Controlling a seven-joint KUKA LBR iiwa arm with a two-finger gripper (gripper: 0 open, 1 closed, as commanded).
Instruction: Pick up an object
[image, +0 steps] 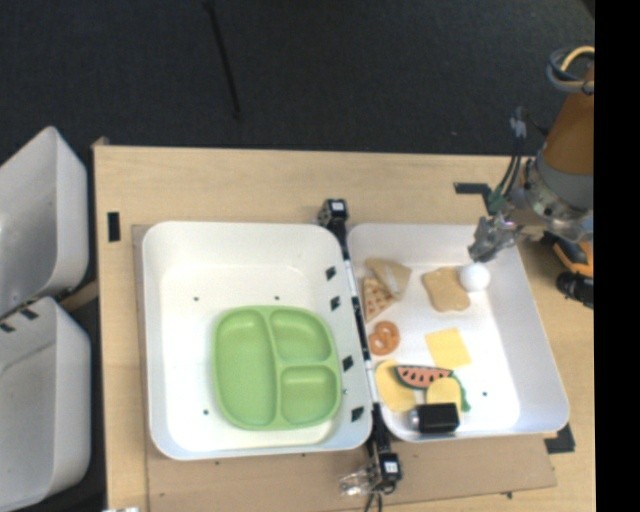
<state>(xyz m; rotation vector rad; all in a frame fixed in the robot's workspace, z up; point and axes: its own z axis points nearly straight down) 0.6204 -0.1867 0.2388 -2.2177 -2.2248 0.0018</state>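
The right white bin (530, 340) holds several toy foods: a white ball (475, 277), a tan cookie (444, 289), a waffle piece (376, 297), a tan bread slice (390, 272), an orange pretzel (383, 337), a yellow cheese square (448, 348), a watermelon slice (424, 377) and a black block (437, 418). My gripper (489, 240) hangs over the bin's far right corner, just above and behind the white ball. Nothing shows in its grasp.
The left white bin (170, 300) holds a green divided plate (275, 367). A black clamp (333, 211) sits at the far end of the wall between the bins. The grey and orange arm (565, 150) stands at the right edge.
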